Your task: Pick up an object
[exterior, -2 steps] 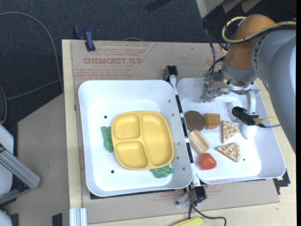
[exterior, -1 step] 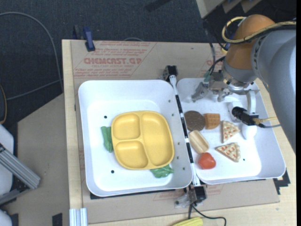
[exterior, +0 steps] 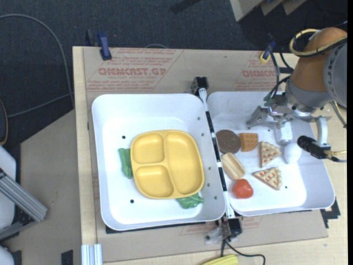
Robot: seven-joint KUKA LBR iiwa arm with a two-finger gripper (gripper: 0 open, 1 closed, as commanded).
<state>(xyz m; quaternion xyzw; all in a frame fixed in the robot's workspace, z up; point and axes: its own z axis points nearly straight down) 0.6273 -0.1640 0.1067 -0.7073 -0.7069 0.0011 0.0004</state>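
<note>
The right bin (exterior: 314, 195) holds toy food: a brown round patty (exterior: 228, 141), an orange chunk (exterior: 249, 142), two pizza slices (exterior: 268, 152) (exterior: 269, 177), a tan bread roll (exterior: 233, 165) and a red tomato (exterior: 242, 189). My gripper (exterior: 271, 126) hangs over the back half of this bin, just behind the orange chunk and the upper pizza slice. Its fingers (exterior: 256, 117) are spread apart, open, with nothing between them. A small white piece (exterior: 291, 153) lies to the right of the upper pizza slice.
The left bin (exterior: 107, 120) holds a yellow three-part plate (exterior: 165, 163), with green leaf pieces at its left edge (exterior: 126, 162) and its front edge (exterior: 190, 201). A black clip (exterior: 199, 85) sits where the bins meet at the back. The arm's cables (exterior: 317, 147) hang over the right bin's right side.
</note>
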